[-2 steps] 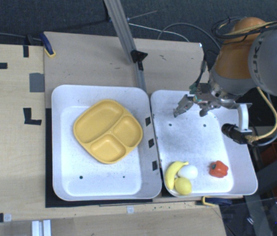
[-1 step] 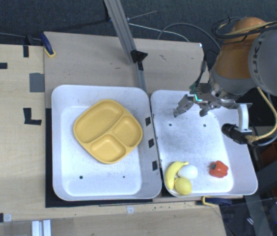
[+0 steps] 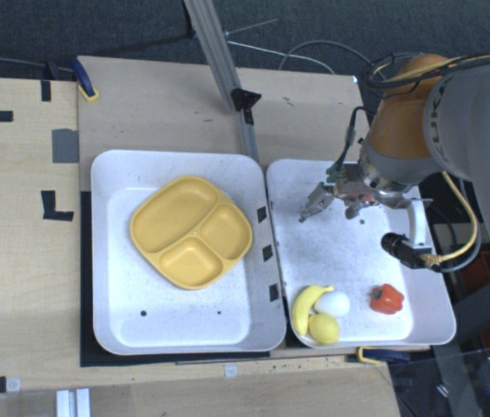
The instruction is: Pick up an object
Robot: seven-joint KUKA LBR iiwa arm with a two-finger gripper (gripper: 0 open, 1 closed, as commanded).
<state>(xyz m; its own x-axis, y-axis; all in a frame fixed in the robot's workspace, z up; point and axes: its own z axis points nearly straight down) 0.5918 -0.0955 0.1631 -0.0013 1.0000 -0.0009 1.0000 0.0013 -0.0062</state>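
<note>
Pincer (image 3: 335,201) on your arm (image 3: 419,120) is sitting over the upper part of the right bin (image 3: 354,250), with its fingers (image 3: 317,203) spread apart and nothing between them, so you've got no grip on anything right now. It's pointing down toward the speckled white floor of that bin, up near the far wall. The stuff you could grab is all down at the near edge of the same bin: a yellow banana (image 3: 307,303) curled in the near-left corner, a white egg (image 3: 334,304) tucked just beside it, and a yellow lemon (image 3: 324,327) touching both from below. A red pepper (image 3: 387,299) sits by itself a bit to the right of that cluster, well apart from the pincer. Over in the left bin (image 3: 115,233) you've got a yellow divided plate (image 3: 191,231) lying flat and tilted at an angle. Both bins rest side by side on the table (image 3: 158,111).
</note>
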